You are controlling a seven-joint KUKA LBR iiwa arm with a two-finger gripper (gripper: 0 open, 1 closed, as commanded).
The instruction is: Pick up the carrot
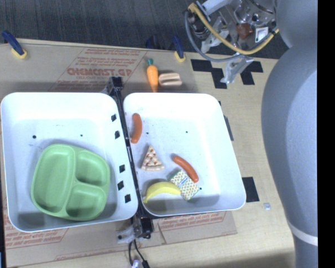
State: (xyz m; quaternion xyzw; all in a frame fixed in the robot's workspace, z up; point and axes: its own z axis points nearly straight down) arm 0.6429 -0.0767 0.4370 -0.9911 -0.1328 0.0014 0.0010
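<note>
Cardboard sheeting (89, 66) covers my bench, clipped at the far edge, and carries both bins. Item one, the carrot (152, 76): orange with a green top, lying on the bare cardboard just beyond the far rim of the right bin (226, 144), outside either bin, its tip pointing toward me. Touching or just beside it, to the right, a small hot-dog bun toy (170, 80). Right bin contents: one sausage (136, 127) against the dividing wall, a pizza slice (151, 159), a second sausage (186, 168), a patterned block (185, 184), a banana (161, 191) in the near corner. Left bin (22, 121): one green divided plate (71, 180), near side. The gripper (234, 71) hangs at the upper right over black floor markings, well apart from the carrot, wrapped in yellow cabling; I judge the approach not yet begun. I cannot tell how its jaws are set; the wrist hardware hides them. The bun's closeness will likely crowd a grasp from the right.
</note>
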